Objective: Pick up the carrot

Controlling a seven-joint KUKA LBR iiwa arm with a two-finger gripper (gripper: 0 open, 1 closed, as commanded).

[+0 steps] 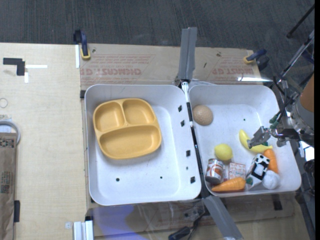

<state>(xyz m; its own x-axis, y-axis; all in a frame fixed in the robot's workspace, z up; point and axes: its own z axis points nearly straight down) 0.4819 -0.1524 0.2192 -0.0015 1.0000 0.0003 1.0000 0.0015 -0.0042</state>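
Observation:
The carrot (229,185), orange with a tapered tip, lies flat along the front wall of the right bin (235,98), just in front of a small can (215,169) and a printed box (237,169). My gripper (270,137) hangs at the bin's right side, well behind and to the right of the carrot, directly over the yellow banana (247,140). It looks open, with nothing between its fingers. A second orange piece (272,160) lies just in front of the gripper, beside a black-and-white toy (258,167).
A brown egg-shaped ball (202,115), a lemon (223,152) and a white ball (270,182) also lie in the right bin. The left bin (135,186) holds a yellow divided plate (127,128). A grey divider (188,54) stands between the bins.

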